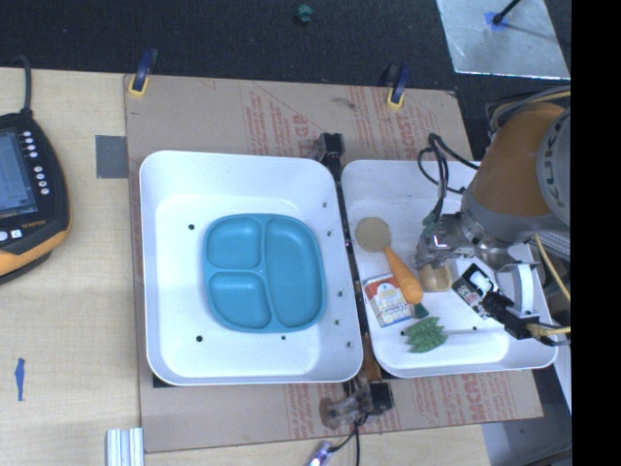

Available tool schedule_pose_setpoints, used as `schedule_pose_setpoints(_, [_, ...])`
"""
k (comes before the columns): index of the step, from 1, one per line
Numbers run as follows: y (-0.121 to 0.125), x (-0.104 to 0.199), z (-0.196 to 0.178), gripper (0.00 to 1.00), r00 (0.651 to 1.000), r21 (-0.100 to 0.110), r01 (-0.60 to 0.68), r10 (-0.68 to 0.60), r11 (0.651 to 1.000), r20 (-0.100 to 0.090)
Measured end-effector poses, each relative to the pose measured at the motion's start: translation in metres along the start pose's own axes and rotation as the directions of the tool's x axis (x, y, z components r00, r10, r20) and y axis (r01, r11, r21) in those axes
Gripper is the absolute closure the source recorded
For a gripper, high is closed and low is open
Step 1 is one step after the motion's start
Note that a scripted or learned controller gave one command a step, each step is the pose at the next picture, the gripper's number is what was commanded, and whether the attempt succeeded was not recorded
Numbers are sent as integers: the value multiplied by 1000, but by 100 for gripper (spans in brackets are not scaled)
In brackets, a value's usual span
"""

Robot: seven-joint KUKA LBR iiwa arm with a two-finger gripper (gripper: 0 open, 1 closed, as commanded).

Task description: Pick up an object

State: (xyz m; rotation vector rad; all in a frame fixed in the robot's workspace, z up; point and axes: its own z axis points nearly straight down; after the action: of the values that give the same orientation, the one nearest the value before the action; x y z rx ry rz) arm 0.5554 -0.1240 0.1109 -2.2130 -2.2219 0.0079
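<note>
At the far left of the bench you are seeing a black and orange teach pendant (24,197) lying on the wood. Next to it, the left bin (165,260) is holding a blue divided plate (263,272), sitting flat near the middle. Two blue and yellow clamps (143,72) (395,83) are pinning the cardboard sheet (243,115) at its top edge.

Moving across the divider, you are looking at the right bin (388,178), where the loose objects are lying. A round tan disc (372,232) is resting near the bin's upper left. Just below it, an orange carrot (404,274) is lying at a slant, and a small red and white packet (388,301) is lying against the carrot's left side. A green leafy piece (425,335) is sitting below them, near the bin's lower wall.

The gripper (437,260) is hanging low over the right bin, just beside the carrot's right side, above a pale tan object (436,279). You cannot tell how its jaws are standing, since the wrist is covering them.
</note>
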Motion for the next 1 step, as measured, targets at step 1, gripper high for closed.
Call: schedule_pose_setpoints(1, [40,8,15,0,1000,-11,2,-2,1000,4])
